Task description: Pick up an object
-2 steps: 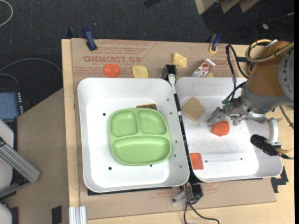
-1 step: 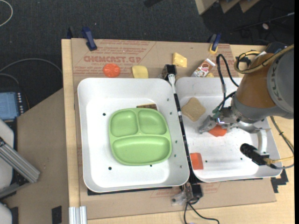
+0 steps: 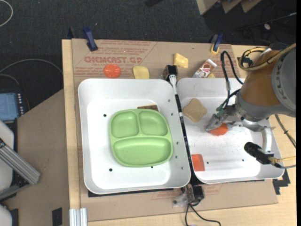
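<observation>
My gripper [image 3: 217, 123] is low in the right bin [image 3: 235, 166], reaching in from the right. Its fingers are down at a small orange-red round object [image 3: 219, 130], which shows just beneath and beside the fingertips. I cannot tell whether the fingers close on it. A tan slice shaped like bread [image 3: 194, 110] lies just left of the gripper. An orange block [image 3: 197, 162] rests near the bin's front left corner.
The left bin [image 3: 94, 107] holds a green divided plate [image 3: 140, 137] with a brown piece [image 3: 148, 108] behind it. On the board behind the bins lie an orange round item [image 3: 112, 70], two yellow pieces [image 3: 140, 72], a small printed box [image 3: 203, 70] and blue clamps [image 3: 89, 38].
</observation>
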`<move>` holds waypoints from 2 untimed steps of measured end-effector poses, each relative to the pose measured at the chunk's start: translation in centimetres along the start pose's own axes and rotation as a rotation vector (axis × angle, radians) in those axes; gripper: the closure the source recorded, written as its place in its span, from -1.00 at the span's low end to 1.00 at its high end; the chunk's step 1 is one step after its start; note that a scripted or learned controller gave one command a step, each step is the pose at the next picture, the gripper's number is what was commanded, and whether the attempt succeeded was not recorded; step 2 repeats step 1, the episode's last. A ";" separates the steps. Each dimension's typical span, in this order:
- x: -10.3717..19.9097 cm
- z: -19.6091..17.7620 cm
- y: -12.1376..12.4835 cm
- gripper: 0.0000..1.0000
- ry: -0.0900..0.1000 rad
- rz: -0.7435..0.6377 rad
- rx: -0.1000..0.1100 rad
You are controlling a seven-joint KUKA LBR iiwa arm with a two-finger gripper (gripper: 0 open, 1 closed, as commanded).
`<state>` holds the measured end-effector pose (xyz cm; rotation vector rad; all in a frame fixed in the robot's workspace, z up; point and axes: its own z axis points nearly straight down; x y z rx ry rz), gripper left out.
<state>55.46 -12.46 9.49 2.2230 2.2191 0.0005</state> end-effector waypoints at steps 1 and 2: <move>6.8 -9.7 6.1 1.00 0.001 -0.011 -0.015; 6.8 -9.7 6.1 1.00 0.001 -0.011 -0.015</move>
